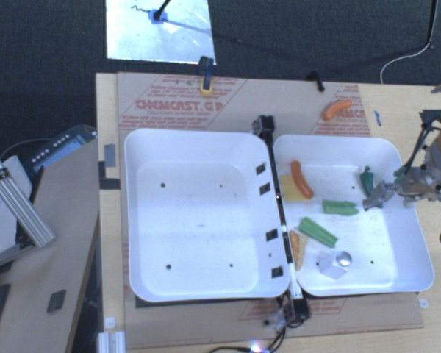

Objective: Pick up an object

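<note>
- Camera view: you have two white bins side by side on the bench [110, 219]; the left bin [198, 212] and the right bin [353, 219] touch along their inner rims.
- The gripper [376, 196] comes in from the right, low over the right bin's right half, near the far-right wall.
- Fingers: too small and blurred here; you cannot tell if they are wide, narrow or holding anything.
- Dark green piece [367, 179] stands just beside the gripper, on its far side; contact unclear.
- Green pepper-like piece [340, 207] lies just left of the gripper, flat on the bin floor, apart from it.
- Second green piece [318, 232] lies nearer the front, slanted, left of centre in the right bin.
- Orange hot dog [302, 179] lies in the right bin's far-left part, beside a yellow patch [287, 188] by the inner wall.
- Pizza-slice-like piece [298, 248] sits against the inner wall, near the front.
- Silver round object [342, 257] and a pale grey block [329, 266] sit touching, at the front of the right bin.
- Another orange hot dog [337, 109] lies outside the bins on the brown board [176, 101] behind the right bin.
</note>
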